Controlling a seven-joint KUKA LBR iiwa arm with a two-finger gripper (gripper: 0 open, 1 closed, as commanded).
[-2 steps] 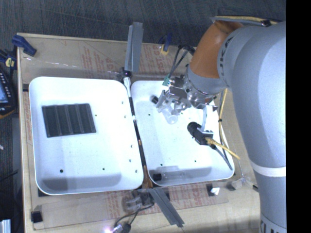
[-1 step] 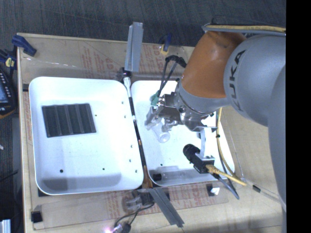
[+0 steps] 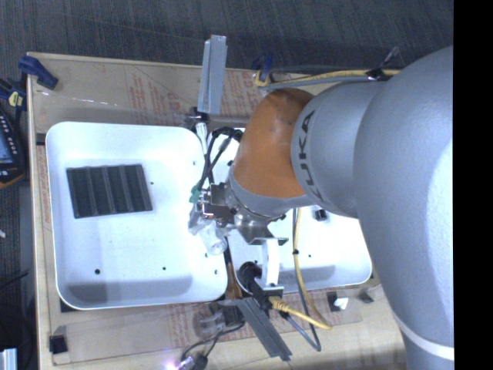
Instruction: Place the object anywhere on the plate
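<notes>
A dark grey ribbed plate [image 3: 108, 190] lies flat in the upper left part of the left bin [image 3: 123, 284]. My gripper [image 3: 209, 220] hangs over that bin's right edge, well to the right of the plate. A small pale, glassy shape [image 3: 215, 243] shows just below the gripper; I cannot tell whether it is a held thing or part of the tool. The grey arm with its orange band [image 3: 269, 153] hides whatever lies beneath it.
The arm covers most of the right bin [image 3: 339, 272]. A grey upright bar [image 3: 213, 72] stands behind the bins. Yellow cable [image 3: 304, 314] and black brackets lie at the front edge, and a blue clamp [image 3: 37, 71] sits at the bench's back left corner.
</notes>
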